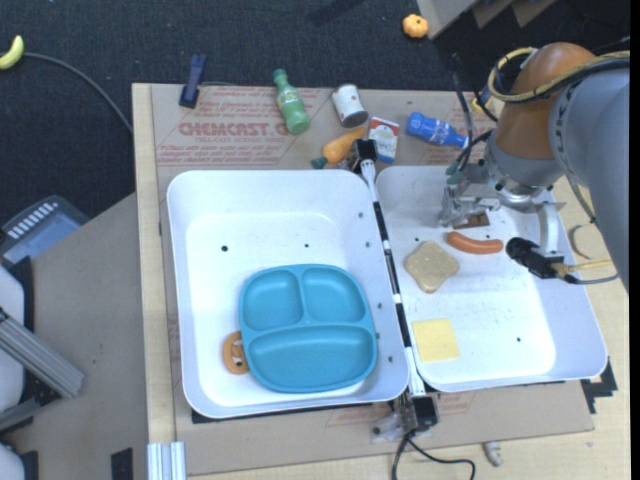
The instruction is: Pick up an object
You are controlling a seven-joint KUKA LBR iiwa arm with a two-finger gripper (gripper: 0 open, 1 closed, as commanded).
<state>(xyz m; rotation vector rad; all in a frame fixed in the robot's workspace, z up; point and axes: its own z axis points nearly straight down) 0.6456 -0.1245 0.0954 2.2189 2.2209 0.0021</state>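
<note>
The left bin [200,228] holds a blue divided plate [305,326]. In the right bin [560,353] lie a cheese slice [436,339], bread [431,265] and a hot dog [474,243]. The gripper [466,212] hovers just above the hot dog (finger state: cannot tell).
</note>
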